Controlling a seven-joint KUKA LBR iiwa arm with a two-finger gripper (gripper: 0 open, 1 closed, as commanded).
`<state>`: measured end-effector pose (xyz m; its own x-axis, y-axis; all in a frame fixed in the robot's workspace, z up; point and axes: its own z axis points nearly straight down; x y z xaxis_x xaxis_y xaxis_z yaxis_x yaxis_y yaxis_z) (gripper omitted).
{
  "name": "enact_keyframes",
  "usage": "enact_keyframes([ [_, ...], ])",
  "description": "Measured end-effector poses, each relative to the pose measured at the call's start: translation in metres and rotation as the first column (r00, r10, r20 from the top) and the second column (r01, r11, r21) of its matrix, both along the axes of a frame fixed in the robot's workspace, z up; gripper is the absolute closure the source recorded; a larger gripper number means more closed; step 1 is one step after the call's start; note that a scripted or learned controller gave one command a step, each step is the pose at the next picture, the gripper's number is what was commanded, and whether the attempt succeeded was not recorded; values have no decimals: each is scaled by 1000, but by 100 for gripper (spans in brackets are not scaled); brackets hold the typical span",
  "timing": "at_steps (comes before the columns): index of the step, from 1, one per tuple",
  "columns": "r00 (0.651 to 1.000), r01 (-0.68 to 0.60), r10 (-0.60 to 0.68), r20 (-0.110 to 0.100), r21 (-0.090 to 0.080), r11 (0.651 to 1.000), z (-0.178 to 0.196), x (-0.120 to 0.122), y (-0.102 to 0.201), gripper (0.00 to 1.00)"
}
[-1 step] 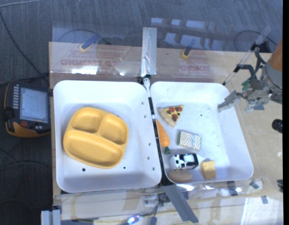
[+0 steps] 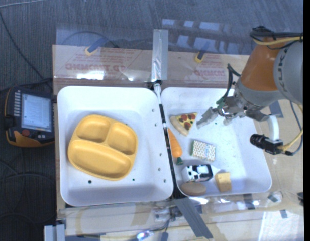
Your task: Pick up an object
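Observation:
The right bin point(image 2: 245, 154) holds several small toy foods. A pizza slice point(image 2: 184, 122) lies near its upper left. An orange carrot point(image 2: 175, 145) rests along the left wall and a pale square cracker point(image 2: 203, 150) sits in the middle. A black-and-white toy point(image 2: 199, 172), a brown oval piece point(image 2: 195, 188) and a yellow cheese block point(image 2: 223, 181) lie along the front. My gripper point(image 2: 209, 116) hangs over the bin's upper middle, just right of the pizza slice, pointing left towards it. I see nothing held in it.
The left bin point(image 2: 144, 99) holds a yellow divided plate point(image 2: 103, 145). A raised divider point(image 2: 164, 134) separates the two bins. A handheld control pendant point(image 2: 29, 114) lies on the floor to the left. A black cable fitting point(image 2: 265, 142) hangs beside the arm over the right bin's edge.

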<state>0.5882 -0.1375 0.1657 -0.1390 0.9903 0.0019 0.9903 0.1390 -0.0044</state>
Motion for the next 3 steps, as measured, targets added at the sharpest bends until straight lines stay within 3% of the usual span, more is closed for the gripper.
enact_keyframes([
  [1, 1000, -8, 8, 15, -8, 1000, -65, 33, 29, 0],
  [2, 1000, -8, 8, 15, -7, 1000, -65, 33, 30, 0],
  [3, 991, 130, -130, 14, -1, 991, -71, 52, 39, 0],
])
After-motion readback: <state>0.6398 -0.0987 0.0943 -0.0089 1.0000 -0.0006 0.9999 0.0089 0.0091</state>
